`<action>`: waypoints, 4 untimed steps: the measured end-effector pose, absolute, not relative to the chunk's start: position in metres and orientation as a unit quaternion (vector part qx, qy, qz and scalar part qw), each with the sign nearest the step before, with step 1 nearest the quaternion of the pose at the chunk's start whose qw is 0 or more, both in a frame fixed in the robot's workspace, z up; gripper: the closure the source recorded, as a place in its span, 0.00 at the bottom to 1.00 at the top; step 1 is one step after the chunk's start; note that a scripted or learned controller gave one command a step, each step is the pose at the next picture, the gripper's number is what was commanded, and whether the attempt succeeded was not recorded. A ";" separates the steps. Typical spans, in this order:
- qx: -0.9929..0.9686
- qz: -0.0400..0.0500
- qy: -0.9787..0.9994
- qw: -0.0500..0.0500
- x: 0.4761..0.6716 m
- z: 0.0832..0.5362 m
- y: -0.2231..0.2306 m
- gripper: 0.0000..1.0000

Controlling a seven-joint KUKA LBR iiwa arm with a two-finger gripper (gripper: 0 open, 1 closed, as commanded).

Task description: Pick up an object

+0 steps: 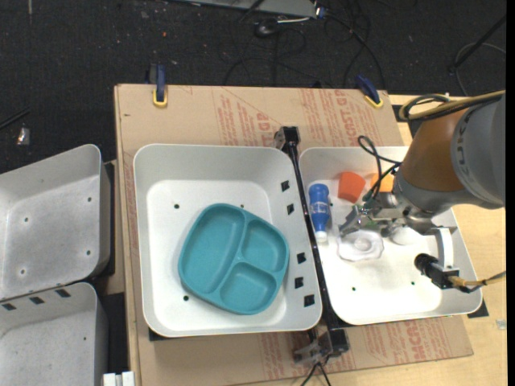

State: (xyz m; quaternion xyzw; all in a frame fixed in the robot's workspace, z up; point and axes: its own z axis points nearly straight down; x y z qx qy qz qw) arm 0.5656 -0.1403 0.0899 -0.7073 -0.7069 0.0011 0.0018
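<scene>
While the arm bends down over the right bin, its claw state is unclear.

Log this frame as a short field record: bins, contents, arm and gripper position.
left bin: holds a teal divided plate, lying flat
right bin: holds a blue bottle by the divider, an orange block and a clear round lid
arm: reaches in from the right, over the right bin
gripper: low over the right bin, just above the clear round lid
grasp: nothing seen between the fingers
bench: brown board under both bins
</scene>
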 end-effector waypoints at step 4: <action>-0.706 -0.001 -0.708 -0.003 0.578 0.251 -0.123 1.00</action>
